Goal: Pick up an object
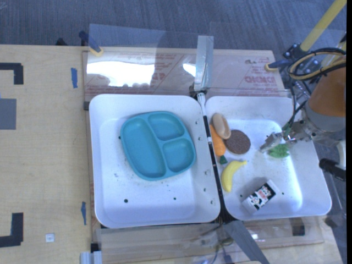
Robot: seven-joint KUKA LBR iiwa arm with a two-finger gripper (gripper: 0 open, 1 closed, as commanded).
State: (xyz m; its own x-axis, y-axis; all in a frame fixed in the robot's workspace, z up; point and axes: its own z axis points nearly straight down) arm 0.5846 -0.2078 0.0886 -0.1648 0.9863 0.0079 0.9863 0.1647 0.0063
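Camera view from above has the gripper (276,142) low inside the right bin (308,199), near that bin's far right part, with the grey arm and its orange band (330,95) reaching in from the right edge. Its metal fingers point toward the left, and whether they are apart or together cannot be made out at this size. Just beside and under the fingertips lies a small green leafy item (279,152); it touches or nearly touches the gripper, but nothing can be seen clamped between the fingers.

To the left of the gripper, a short way off, sits a round brown patty (238,141). Beyond it, against the bin's left wall, lie a tan bread roll (221,125) and an orange carrot (218,144), the roll overlapping the carrot's far end. A small dark green piece (223,159) rests at the carrot's near end. Nearer the camera, a yellow banana (231,173) lies tilted, close to the left wall. A black-and-white carton (260,196) lies on its side near the bin's front, well apart from the gripper.

The left bin (110,197) stands touching the right one along a shared middle edge. It holds a blue divided plate (157,144) with three compartments, set near the bin's middle. Dark specks are scattered over that bin's floor. Behind both bins, a clear plastic sheet (137,65) covers the wooden bench (38,147).
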